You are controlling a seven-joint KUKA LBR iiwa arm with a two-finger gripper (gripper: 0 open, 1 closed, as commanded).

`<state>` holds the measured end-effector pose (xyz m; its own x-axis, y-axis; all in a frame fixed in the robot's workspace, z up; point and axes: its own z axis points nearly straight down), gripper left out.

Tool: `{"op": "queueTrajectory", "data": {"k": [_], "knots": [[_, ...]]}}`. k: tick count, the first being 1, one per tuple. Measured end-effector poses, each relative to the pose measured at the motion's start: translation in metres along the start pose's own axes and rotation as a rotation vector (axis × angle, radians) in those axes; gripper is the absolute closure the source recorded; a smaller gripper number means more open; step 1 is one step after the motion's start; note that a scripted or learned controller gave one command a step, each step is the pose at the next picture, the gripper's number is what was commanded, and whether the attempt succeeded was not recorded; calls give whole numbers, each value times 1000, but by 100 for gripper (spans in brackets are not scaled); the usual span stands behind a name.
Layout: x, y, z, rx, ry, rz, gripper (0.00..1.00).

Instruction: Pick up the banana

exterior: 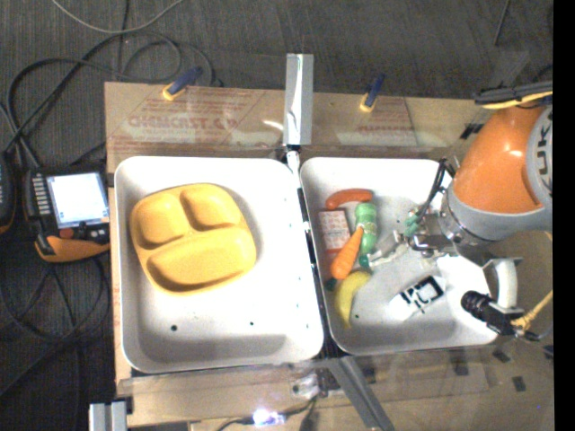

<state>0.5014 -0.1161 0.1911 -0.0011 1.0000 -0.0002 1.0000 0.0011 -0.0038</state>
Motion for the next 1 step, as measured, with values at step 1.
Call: {"op": "queueTrajectory", "data": {"k": [1], "knots": [[7,-14,78,-1,2,-135,0]]}}
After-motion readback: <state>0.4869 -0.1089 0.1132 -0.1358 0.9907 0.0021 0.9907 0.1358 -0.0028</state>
